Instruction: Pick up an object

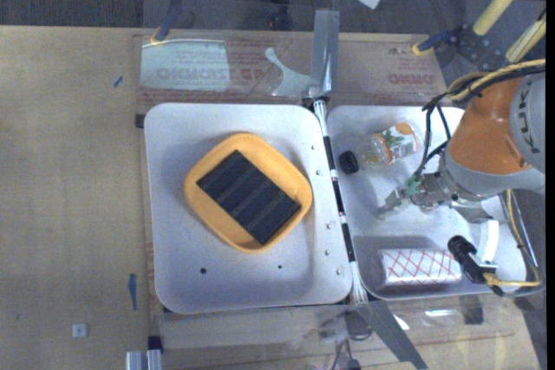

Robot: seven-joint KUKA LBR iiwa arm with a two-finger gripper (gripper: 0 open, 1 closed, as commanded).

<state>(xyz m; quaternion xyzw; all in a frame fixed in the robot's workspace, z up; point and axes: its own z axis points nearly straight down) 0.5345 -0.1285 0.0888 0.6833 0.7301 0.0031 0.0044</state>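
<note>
Yellow and black, a flat tray-like thing [248, 202] lies in the left bin [173, 143] — its long side runs slantwise, from upper left to lower right. Over in the right bin [368, 121] sit a small black cap [349, 161], a clear packet [392, 144] and a red-checked box [420, 265]. Above that bin hangs the gripper [395, 199] — its fingers look a little apart, holding nothing.

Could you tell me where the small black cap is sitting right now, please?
In the camera view, the small black cap lies in the right bin, close to its left wall, just left of the clear bottle with the orange label.
</note>
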